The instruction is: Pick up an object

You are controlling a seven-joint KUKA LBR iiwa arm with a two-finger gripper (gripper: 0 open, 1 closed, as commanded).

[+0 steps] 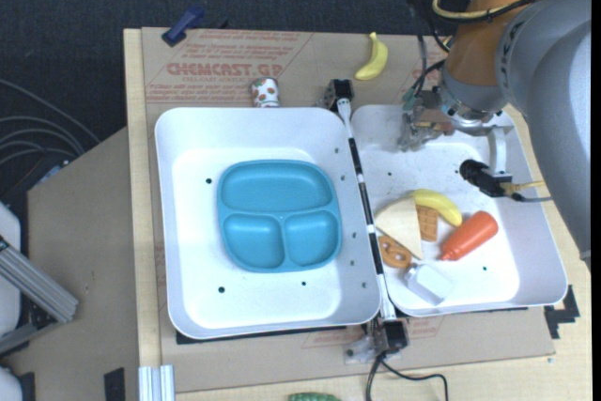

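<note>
Arm: reaches in from the right and hangs over the far end of the right bin. Its gripper sits low at that bin's far left corner, over bare white floor. Whether it is open or closed I cannot tell from here. Nothing visible is held in it.

Progress: I judge the pick not yet made. Every candidate lies loose in the near half of the right bin, apart from the gripper. Left to do: move over one item, descend, close, lift.

Left bin: holds a blue tray with three compartments, lying flat in the middle. It is broad and shallow, and probably a poor choice for a two-finger grasp.

Right bin contents, near half:
- Pale slab, flat, with other pieces resting on or against it.
- Carrot, orange, lying at a slant just right of the slab; it looks the most exposed target.
- Banana, yellow, touching the slab's far edge.
- Grey block, nearest the front wall.
- Brown piece, tight against the dividing wall.

Obstructions: the pieces are crowded, so closing on one may nudge its neighbours. A black part juts between the gripper and the pile.

Outside the bins, on the bench: a second banana, a blue scrap and a small spotted item.
</note>
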